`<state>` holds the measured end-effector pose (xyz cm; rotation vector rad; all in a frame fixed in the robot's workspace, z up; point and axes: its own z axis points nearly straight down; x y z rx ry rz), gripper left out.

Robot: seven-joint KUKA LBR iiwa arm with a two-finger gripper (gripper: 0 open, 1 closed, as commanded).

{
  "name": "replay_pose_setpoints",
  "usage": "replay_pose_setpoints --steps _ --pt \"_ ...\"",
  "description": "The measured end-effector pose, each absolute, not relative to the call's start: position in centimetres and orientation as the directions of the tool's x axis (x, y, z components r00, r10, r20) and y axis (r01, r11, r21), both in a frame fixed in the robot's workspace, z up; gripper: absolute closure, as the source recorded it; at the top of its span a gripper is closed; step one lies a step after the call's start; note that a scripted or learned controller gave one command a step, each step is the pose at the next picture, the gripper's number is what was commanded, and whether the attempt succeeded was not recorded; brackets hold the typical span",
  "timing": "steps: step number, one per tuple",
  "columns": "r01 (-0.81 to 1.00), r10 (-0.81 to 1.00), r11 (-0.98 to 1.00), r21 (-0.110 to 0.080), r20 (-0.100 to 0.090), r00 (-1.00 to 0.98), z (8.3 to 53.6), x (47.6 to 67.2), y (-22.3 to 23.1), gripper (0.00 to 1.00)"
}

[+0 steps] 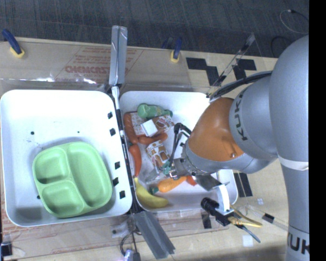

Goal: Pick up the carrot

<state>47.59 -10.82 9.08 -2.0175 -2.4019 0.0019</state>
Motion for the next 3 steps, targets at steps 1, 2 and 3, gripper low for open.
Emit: replay_pose_setpoints --steps 1,2,3 --pt "0.984 0.984 0.177 -0.006 0.003 -0.177 10.0 47.6 -10.8 1.0" --pt "0.992 0.992 -0.124 -0.002 0.001 0.124 19.1 47.7 -4.3 1.0" --pt "0.992 0.992 -0.125 -0.002 0.001 0.125 19.1 47.7 -4.3 0.0"
